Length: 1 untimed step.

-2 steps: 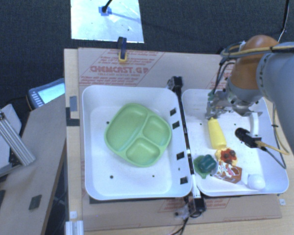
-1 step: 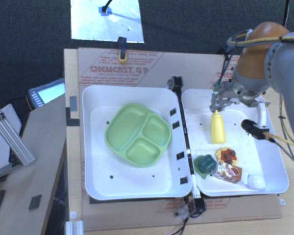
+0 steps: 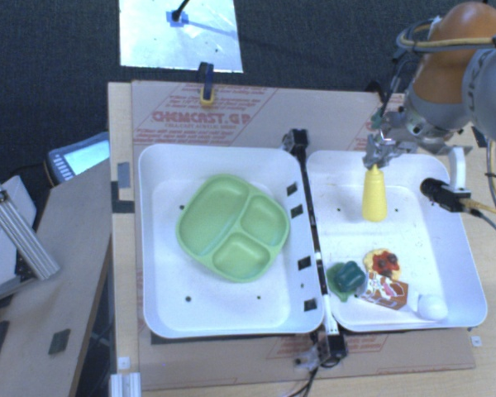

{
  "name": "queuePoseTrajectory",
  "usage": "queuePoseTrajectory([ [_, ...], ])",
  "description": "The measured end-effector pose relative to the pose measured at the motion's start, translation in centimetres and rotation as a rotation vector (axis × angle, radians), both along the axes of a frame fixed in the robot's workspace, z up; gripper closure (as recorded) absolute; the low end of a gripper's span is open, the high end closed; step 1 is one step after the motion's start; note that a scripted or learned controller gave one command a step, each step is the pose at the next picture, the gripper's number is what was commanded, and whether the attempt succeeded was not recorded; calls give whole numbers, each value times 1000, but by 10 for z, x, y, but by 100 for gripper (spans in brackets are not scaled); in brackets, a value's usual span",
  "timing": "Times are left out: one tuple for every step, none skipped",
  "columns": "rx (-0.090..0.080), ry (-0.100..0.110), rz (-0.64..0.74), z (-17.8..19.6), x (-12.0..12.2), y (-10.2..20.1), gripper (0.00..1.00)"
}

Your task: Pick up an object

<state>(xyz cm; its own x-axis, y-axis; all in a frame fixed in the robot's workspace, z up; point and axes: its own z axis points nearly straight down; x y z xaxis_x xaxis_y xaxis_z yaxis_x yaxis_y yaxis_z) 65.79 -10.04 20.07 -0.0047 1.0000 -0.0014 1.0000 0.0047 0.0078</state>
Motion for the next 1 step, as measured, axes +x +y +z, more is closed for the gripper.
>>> queuePoseTrajectory([
  [0, -1, 1, 64, 8, 1, 100],
])
